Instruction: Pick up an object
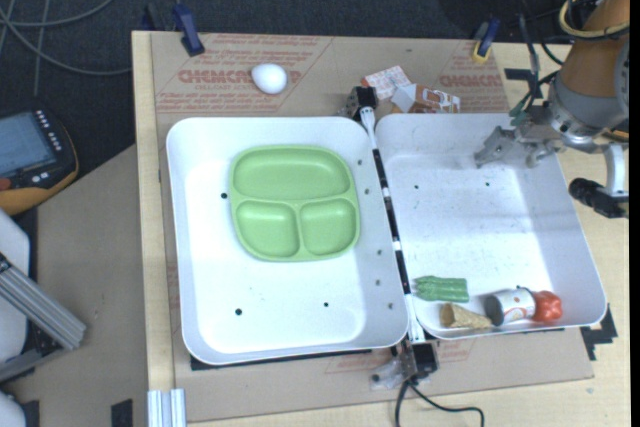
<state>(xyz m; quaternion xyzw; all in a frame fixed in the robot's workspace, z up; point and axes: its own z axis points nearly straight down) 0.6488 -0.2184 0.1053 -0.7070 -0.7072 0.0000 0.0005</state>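
My left bin (200,295) holds a green tray (295,202); small toys (490,303) crowd the right bin's (560,245) six-o'clock edge; my pincer (515,147) looks open, I think.

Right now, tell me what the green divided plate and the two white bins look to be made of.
Green divided plate: likely moulded plastic, matte; even colour, rounded compartment edges, soft highlights.
Left bin and right bin: probably thin formed plastic, smooth and slightly glossy; rounded corners, raised rims, dark specks on the surface. The exact material can't be confirmed.

- A white egg-shaped ball (268,77) on the cardboard-covered counter (160,195), behind the left bin.
- Two blue clamps (187,28) at the counter's far edge.
- Crumpled wrappers (405,92) behind the bins.
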